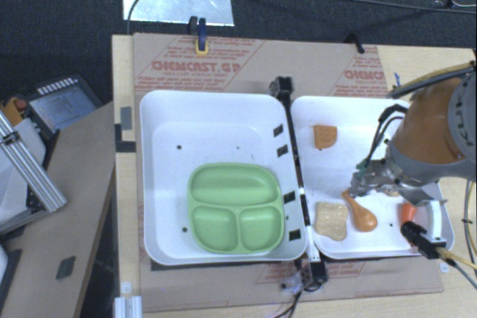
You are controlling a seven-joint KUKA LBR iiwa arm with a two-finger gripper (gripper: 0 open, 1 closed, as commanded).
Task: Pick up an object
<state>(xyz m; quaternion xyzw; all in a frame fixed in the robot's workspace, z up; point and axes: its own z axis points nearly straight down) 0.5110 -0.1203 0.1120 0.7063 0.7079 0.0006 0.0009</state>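
left bin (pixel 160 123) holds green tray (pixel 235 206) (3 compartments).

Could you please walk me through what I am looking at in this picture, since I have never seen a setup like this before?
This is a single camera fixed above a workbench, looking down at a slant. The grey and orange machine at the right is a robot arm; its gripper is low in the right white bin. That bin holds an orange-tan block, a pale slice like bread, a brown drumstick-shaped toy and a small orange-red piece. The left white bin holds a green divided plate. The gripper sits just above the drumstick's thin end; I cannot tell whether it grips anything.
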